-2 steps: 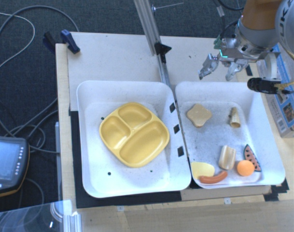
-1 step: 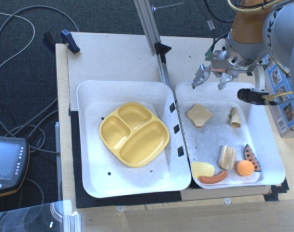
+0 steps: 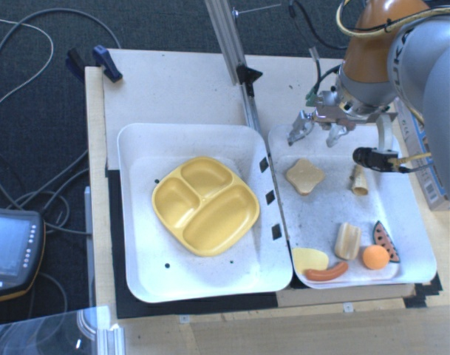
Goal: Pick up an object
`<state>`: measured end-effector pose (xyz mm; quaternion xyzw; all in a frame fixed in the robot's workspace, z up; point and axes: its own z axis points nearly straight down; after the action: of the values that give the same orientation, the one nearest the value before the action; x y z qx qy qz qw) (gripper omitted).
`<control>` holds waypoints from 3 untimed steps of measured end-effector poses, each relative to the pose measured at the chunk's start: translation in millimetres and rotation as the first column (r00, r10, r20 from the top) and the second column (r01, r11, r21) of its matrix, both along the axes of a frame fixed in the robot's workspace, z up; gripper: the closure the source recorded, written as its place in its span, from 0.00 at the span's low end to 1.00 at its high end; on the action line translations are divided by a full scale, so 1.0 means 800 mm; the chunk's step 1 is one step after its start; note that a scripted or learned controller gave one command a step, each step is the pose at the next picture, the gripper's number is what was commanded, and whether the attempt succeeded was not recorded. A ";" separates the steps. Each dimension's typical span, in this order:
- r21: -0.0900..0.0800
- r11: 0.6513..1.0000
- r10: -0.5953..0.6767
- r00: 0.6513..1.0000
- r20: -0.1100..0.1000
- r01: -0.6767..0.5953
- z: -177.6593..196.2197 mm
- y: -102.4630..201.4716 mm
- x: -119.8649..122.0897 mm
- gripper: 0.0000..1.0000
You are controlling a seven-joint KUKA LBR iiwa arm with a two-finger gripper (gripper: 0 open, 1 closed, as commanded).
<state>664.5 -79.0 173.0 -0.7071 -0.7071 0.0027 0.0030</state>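
**Camera view: open jaws above the far end of the right bin, toy food below**

A pale bench (image 3: 173,80) is seen from above at a slant, with two shallow white bins set side by side on it. The left bin (image 3: 136,150) is occupied by a yellow divided plate (image 3: 205,205) with three compartments, laid flat near its middle.

Toy food pieces are scattered in the right bin (image 3: 411,202). A tan toast slice (image 3: 304,176) is placed toward the far left of the bin, and a small beige tube-shaped piece (image 3: 358,180) toward the far right, well apart from it. Along the near edge a pale yellow slice (image 3: 309,258) is found, with a reddish sausage (image 3: 326,273) touching it. A tan block (image 3: 347,240) is set just beside them, then an orange ball (image 3: 375,257), with a watermelon wedge (image 3: 384,242) touching the ball.

The grey arm (image 3: 431,58), marked by an orange band (image 3: 383,28), is extended in from the right. Its jaws are held over the bin's far end, spread apart, with nothing seen between them. The toast slice is the closest piece, just nearer the camera than the jaws.
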 end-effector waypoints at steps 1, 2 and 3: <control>0.000 1.000 0.000 1.000 0.001 0.000 -0.061 -0.005 0.010 0.00; 0.001 1.000 0.000 1.000 0.008 0.000 -0.042 -0.004 0.012 1.00; -0.001 1.000 0.002 1.000 0.018 -0.002 0.038 0.003 0.016 1.00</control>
<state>677.4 -76.8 203.5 -0.7063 -0.7079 -0.0032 -0.0037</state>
